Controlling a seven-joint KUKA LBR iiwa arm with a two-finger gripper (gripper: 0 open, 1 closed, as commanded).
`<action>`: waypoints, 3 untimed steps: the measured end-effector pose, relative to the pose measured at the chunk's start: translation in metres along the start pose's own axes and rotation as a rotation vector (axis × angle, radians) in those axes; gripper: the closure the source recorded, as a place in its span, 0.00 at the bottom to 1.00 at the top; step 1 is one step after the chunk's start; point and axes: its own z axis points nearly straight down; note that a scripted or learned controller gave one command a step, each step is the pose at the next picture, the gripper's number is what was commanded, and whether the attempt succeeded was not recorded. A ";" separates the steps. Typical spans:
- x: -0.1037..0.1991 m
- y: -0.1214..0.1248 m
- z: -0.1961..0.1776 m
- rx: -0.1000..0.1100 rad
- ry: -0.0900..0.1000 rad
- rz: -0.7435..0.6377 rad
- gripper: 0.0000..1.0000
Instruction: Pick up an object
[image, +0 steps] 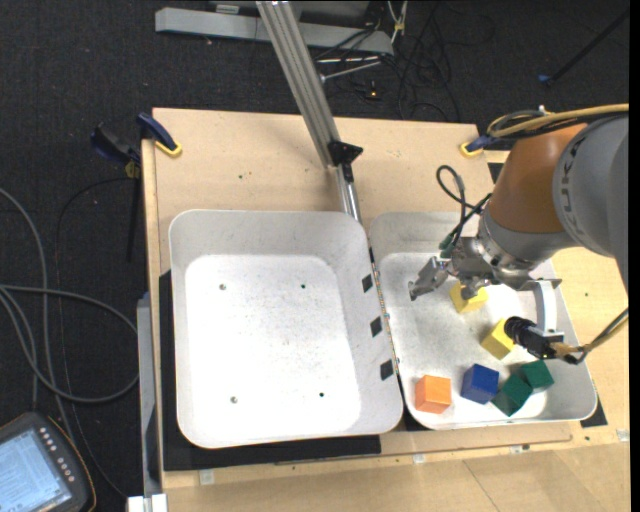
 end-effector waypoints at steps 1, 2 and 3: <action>-0.001 0.002 -0.014 -0.007 -0.001 0.001 1.00; -0.007 0.001 -0.059 -0.012 -0.003 0.001 1.00; -0.007 0.002 -0.097 -0.012 -0.003 -0.002 1.00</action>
